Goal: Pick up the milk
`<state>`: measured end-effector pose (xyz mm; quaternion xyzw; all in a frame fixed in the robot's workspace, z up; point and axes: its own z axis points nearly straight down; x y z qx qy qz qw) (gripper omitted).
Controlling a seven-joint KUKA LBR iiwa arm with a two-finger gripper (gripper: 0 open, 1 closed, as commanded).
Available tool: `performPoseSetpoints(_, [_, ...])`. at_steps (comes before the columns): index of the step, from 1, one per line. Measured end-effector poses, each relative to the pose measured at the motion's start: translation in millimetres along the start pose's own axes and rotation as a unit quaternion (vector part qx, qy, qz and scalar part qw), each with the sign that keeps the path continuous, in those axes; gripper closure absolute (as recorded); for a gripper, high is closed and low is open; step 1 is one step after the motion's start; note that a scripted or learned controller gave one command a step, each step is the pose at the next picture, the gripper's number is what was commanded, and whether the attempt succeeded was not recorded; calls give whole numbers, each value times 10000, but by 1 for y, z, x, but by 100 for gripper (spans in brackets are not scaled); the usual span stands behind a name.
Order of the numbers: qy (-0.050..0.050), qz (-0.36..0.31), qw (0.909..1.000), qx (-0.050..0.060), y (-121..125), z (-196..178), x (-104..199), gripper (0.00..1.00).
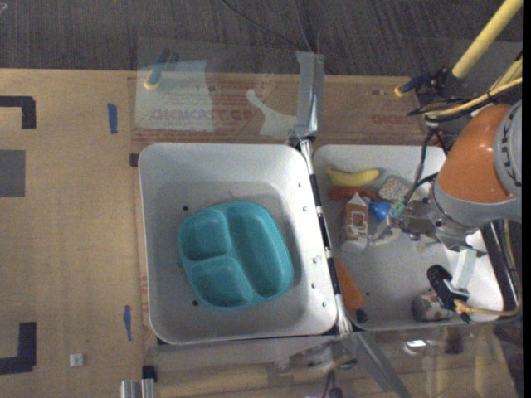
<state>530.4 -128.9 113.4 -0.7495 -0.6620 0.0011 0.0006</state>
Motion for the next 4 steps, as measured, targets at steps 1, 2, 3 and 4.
performPoseSetpoints(1, [3, -814, 9967, -79, -46, 26, 2, 0])
performPoseSetpoints(2, [3, 1189, 9929, -50, 13, 26, 1, 0])
performPoseSetpoints(3, [-57, -1139, 9935, -51, 98, 25, 36, 0])
performPoseSetpoints(4, [-12, -2498, 9683, -54, 25, 25, 13, 0])
